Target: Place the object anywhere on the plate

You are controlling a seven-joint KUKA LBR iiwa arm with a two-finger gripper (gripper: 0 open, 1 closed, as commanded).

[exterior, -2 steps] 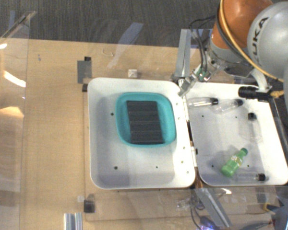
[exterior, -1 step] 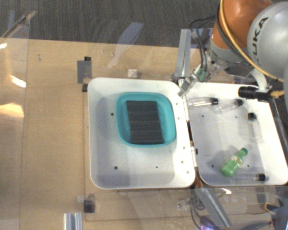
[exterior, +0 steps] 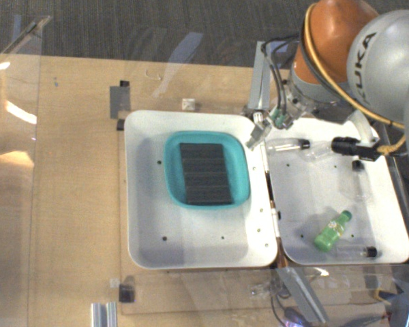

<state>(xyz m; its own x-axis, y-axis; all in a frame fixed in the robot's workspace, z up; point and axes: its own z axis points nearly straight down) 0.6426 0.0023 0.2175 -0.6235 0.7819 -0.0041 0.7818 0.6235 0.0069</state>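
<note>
Green and small, the bottle [exterior: 332, 231] lies in the right bin [exterior: 388, 182], lower right of frame — well apart from the teal plate [exterior: 240, 172] at centre. The gripper [exterior: 258, 133] hovers above the bins' seam; whether it's wide or narrow I cannot tell. It should descend squarely across the bottle's width.

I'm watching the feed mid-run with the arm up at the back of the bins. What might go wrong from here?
1. The green bottle lies on its side in the right bin, far from the pincer; it may roll when touched.
2. The pincer hangs over the divide between the bins, so a descent here could strike a rim.
3. The teal plate already carries a dark ridged block, so a bottle set there might roll off.
</note>
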